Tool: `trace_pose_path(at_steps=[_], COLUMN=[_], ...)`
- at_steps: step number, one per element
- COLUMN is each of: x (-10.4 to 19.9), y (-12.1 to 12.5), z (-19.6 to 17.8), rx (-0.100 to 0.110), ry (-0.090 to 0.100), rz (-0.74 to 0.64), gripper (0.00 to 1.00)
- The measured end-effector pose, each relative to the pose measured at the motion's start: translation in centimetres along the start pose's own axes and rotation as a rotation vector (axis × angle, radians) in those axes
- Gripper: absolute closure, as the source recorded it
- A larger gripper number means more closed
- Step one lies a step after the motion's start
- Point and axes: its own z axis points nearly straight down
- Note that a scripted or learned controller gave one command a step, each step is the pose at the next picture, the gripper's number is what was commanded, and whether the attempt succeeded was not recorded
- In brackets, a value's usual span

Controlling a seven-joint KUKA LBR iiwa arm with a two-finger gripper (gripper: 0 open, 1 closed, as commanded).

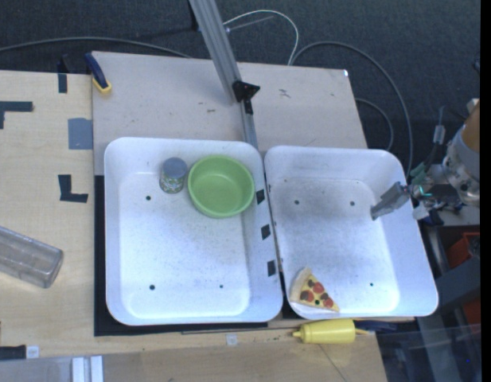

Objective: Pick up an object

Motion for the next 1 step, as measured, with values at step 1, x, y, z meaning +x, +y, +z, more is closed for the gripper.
trace_pose_path(at_steps=[1], x=[-0.01], y=[-0.01], z=[0.0], rx=[0.0], ry=[0.0], rz=[0.0], gripper=[0.0])
